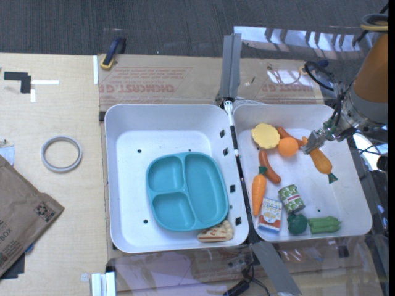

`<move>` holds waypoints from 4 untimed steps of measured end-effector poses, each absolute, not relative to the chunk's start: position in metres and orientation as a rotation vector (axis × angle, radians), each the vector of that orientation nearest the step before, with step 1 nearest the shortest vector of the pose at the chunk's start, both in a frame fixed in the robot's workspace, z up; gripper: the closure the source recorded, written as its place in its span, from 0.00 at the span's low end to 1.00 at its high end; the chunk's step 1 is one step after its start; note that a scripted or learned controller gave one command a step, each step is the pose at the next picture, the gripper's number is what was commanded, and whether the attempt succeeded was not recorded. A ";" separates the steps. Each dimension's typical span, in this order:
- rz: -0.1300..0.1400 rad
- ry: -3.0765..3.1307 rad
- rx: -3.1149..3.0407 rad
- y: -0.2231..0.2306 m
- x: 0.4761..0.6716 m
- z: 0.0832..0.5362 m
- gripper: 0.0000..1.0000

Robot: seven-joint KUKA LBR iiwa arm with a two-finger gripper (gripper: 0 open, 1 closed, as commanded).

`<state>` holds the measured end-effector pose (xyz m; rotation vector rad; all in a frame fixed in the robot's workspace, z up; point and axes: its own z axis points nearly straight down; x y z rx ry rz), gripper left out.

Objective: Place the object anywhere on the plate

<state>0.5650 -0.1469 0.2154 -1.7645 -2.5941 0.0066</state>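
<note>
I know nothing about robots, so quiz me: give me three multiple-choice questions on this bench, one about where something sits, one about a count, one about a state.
1. Where is the blue plate?
A. left bin
B. right bin
C. on the wooden bench

2. How many compartments does the plate have?
A. two
B. three
C. five

3. What lies on the plate now?
A. a carrot
B. an orange
C. nothing

Answers:
1 A: it rests in the left bin, away from the toy food.
2 B: ridges split it into one long section and two smaller ones.
3 C: its sections are bare; the waffle lies beside its lower edge, on the bin floor.
</note>
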 end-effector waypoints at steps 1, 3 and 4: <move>0.005 -2.740 -1.524 -0.078 0.509 0.221 1.00; 0.007 -2.825 -1.366 0.046 0.506 0.296 0.00; 0.007 -2.825 -1.366 0.046 0.506 0.296 0.00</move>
